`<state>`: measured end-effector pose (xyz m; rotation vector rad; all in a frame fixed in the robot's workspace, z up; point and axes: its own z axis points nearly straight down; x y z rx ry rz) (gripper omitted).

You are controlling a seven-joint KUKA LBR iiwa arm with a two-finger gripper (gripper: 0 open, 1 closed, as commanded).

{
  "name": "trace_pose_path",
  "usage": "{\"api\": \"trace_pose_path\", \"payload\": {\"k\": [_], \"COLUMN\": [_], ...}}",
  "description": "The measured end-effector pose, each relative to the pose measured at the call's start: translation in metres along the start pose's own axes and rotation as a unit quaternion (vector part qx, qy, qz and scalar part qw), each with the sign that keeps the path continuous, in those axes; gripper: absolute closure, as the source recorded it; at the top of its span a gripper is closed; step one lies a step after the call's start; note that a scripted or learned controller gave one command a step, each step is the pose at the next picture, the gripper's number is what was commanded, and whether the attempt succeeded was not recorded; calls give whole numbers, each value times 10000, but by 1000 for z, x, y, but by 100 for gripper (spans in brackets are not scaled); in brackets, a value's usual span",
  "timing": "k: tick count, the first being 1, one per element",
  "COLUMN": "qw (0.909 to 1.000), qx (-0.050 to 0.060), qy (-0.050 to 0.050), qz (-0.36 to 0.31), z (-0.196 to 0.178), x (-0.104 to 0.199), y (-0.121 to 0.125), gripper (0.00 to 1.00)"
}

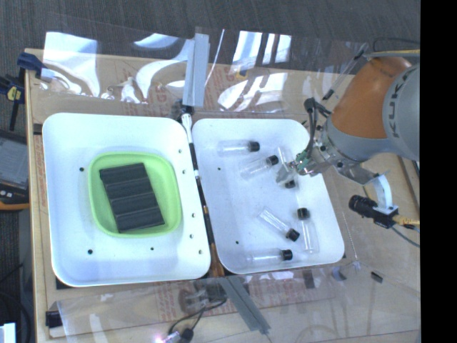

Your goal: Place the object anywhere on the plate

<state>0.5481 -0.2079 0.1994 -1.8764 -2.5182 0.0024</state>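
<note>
A lime green plate lies in the left bin, and a dark ridged block rests on its middle. Several clear tubes with black caps are scattered in the right bin: one tube lies near the back, another tube just below it, and a third tube sits at the front. My gripper is low over the right side of the right bin. A black cap lies just beneath its tip.
Two more tubes lie in the right bin's front right part. A grey divider bar stands behind the bins. The arm's orange band hangs over the right bin's far right corner.
</note>
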Motion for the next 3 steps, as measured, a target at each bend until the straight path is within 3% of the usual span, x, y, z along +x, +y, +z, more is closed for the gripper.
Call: {"api": "trace_pose_path", "payload": {"k": [1, 2, 3], "qw": [10000, 9990, 9997], "qx": [1, -6, -8], "qy": [0, -1, 1], "qz": [0, -443, -227], "z": [0, -35, -65], "x": [0, -13, -22], "y": [0, 42, 64], "gripper": [0, 0, 0]}}
